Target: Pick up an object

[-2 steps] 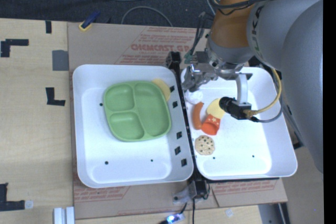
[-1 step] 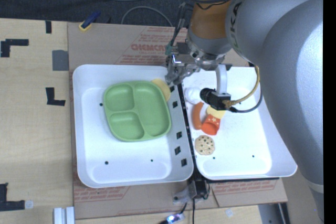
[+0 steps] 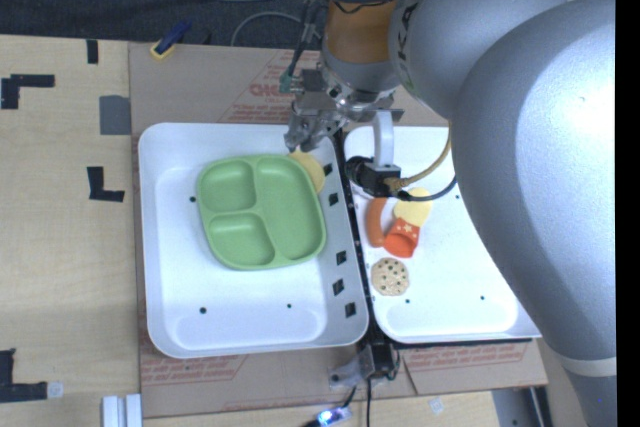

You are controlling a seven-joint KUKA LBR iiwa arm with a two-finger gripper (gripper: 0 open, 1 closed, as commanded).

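A green divided plate lies in the left bin, toward its back right. A pale yellow object peeks out at the plate's back right corner, close to the wall between the bins. My gripper hangs just above that yellow object and the plate's corner, under the orange band of the arm. In the right bin an orange piece, a red piece, a yellow piece and a round cookie lie near the left wall.
The big grey arm covers the right bin's back and right side. A black cable loops from the wrist over the dividing wall. Cardboard surrounds the bins, and the left bin's front is bare white floor.
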